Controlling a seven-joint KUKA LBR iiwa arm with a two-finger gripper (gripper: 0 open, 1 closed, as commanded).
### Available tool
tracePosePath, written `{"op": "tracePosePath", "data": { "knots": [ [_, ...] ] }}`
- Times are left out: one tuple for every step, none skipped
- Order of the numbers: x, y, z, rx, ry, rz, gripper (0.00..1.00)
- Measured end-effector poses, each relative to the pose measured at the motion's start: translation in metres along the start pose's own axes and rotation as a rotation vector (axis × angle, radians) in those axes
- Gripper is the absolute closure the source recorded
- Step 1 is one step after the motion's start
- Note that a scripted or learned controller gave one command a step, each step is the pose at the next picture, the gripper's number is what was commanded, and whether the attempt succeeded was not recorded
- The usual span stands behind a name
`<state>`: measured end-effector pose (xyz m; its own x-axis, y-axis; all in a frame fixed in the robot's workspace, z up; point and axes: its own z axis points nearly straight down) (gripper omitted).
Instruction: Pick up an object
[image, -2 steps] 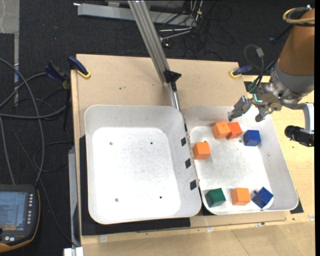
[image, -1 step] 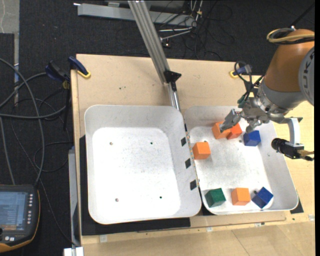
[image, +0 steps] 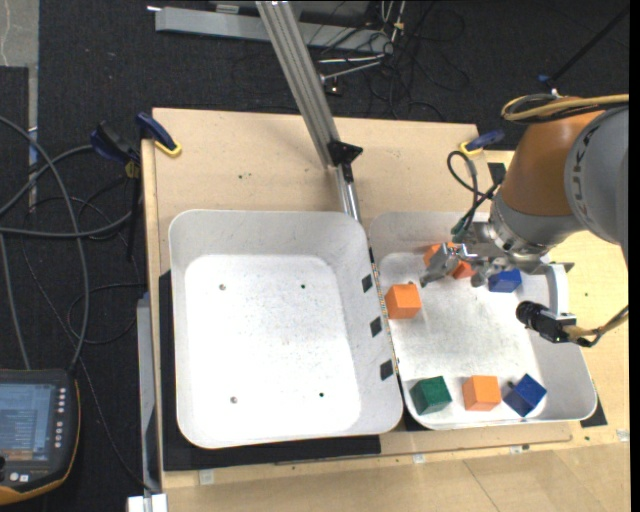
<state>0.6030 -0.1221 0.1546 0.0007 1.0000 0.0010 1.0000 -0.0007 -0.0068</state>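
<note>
Apparently the approach step: the gripper (image: 447, 262) hangs low over the far end of the right bin (image: 560, 410), at an orange block (image: 438, 254) partly hidden beneath it; whether anything is held, cannot tell. Blue block (image: 503, 281) sits just beside, under the wrist. Next move likely calls for a clean descent between those two. Far rim is near, so little room there. Open floor lies mid-bin; orange cube (image: 403, 300), green cube (image: 432, 393), and another orange cube (image: 481, 392) stand apart.
</note>
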Motion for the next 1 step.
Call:
{"op": "tracePosePath", "data": {
  "knots": [
    [-0.0016, 0.005, 0.032, -0.023, -0.005, 0.0, 0.0]
  ]
}}
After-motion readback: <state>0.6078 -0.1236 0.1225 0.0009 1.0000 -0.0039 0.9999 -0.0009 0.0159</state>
